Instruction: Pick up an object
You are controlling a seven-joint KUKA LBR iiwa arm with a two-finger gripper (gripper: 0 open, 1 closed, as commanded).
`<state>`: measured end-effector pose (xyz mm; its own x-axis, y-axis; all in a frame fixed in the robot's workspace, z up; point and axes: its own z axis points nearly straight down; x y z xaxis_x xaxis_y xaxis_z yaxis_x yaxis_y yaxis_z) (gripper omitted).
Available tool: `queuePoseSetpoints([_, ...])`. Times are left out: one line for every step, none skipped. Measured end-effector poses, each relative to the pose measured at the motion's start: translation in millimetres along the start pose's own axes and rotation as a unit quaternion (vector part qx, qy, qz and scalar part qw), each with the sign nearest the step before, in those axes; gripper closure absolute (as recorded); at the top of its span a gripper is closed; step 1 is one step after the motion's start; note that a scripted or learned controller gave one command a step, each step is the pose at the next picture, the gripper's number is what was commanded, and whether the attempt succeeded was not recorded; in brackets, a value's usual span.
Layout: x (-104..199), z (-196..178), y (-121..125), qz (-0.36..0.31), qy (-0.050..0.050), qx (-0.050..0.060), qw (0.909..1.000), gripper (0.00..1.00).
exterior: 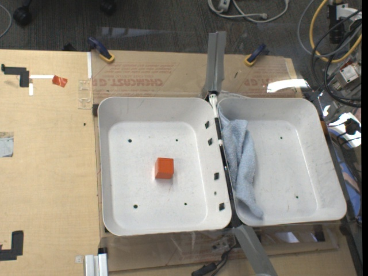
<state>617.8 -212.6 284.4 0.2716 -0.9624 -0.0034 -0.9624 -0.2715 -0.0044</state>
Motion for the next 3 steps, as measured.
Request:
queuePoseSetpoints([7,50,-41,-0.097,-0.001,0.0,0.9953,1.0])
queuePoseSetpoints([-11,29,-47,-0.099,0.0,0.0,0.9951,1.0])
queuePoseSetpoints([4,64,-42,-0.254,-0.001,-0.002,0.9671,1.0])
